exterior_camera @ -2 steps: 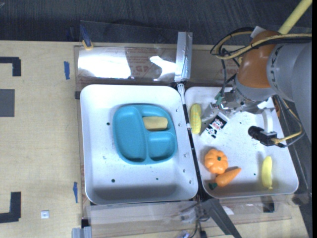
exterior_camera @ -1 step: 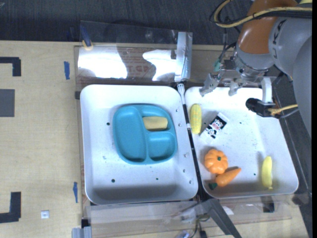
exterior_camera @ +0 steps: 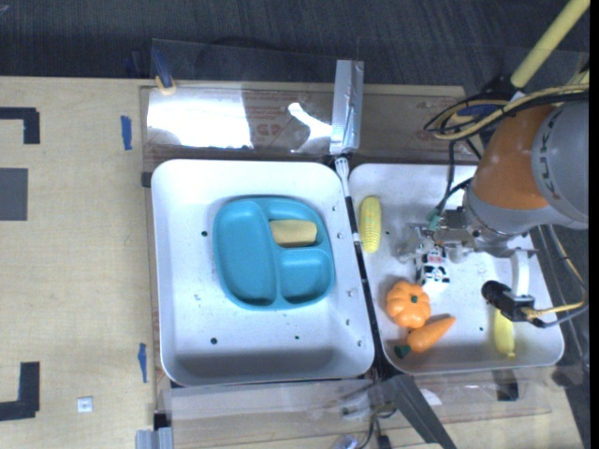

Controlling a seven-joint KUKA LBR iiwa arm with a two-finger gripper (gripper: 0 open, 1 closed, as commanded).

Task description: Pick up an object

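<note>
Nearest the lens, the grey arm (exterior_camera: 571, 157) with its orange band (exterior_camera: 510, 171) is seen reaching in from the right over the right bin (exterior_camera: 402, 185). The gripper (exterior_camera: 431, 258) is pointed down into the middle of that bin; whether it is open or closed cannot be told, and nothing is seen held in it. Just below the gripper a small orange pumpkin (exterior_camera: 408, 304) is noted on the bin floor, with a carrot (exterior_camera: 430, 333) lying tilted against its lower right side. A corn cob (exterior_camera: 371, 223) is laid lengthwise by the bin's left wall, apart from the gripper. A yellow piece (exterior_camera: 504, 335) is found near the lower right corner. In the left bin (exterior_camera: 187, 251) a blue divided tray (exterior_camera: 248, 251) is set, and a yellow block (exterior_camera: 293, 233) is held in its upper right compartment.
</note>
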